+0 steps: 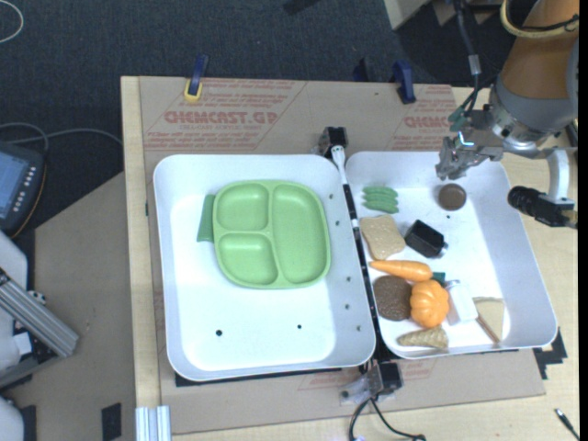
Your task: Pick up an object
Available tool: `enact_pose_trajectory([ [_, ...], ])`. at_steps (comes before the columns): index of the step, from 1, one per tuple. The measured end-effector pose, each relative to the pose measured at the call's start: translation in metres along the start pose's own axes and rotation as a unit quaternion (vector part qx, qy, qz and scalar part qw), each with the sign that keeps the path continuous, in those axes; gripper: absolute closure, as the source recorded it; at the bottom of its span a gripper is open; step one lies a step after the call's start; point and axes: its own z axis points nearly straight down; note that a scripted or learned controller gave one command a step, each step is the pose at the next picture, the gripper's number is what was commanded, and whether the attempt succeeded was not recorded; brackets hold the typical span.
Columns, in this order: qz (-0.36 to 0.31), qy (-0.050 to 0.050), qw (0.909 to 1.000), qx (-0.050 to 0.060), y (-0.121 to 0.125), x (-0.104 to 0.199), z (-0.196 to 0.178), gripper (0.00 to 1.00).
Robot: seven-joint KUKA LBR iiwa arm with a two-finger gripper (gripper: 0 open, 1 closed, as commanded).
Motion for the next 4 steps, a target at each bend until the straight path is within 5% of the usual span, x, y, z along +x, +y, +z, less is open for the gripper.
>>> enact_pose_trajectory([
  [3, 0.0, 0.002, 1.0, 0.005, -0.111, 0.103, 0.007, 1.0],
  [4, -0.001, 0.001, 1.0, 0.003, -0.12, 0.12, -0.006, 1.0],
])
